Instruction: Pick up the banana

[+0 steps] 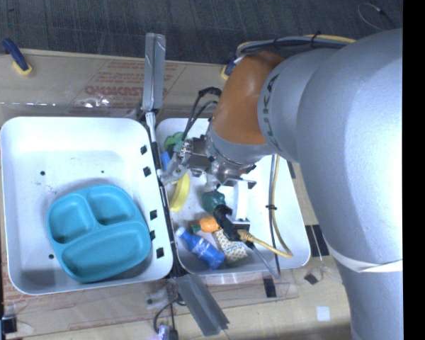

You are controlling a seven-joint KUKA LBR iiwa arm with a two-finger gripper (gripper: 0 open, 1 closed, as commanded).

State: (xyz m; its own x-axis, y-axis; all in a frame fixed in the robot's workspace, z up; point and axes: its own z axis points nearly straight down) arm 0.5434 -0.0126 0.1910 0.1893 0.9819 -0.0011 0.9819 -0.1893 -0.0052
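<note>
Clearly the banana (180, 192) lies in the right bin (295, 227), hard against the wall it shares with the left bin, its long axis running along that wall. The gripper (214, 184) hangs just beside the banana, away from that wall; whether it is spread or pressed together cannot be told.

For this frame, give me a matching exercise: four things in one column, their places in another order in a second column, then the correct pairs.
Things:
1. banana
2. blue tray
3. blue bottle
4. clamp

Places:
A. on the bench's far left corner, outside the bins
B. in the left bin, toward its near side
C. in the right bin, beside its left wall
D. in the right bin, close to its near wall

Pairs: 1-C, 2-B, 3-D, 4-A
</note>
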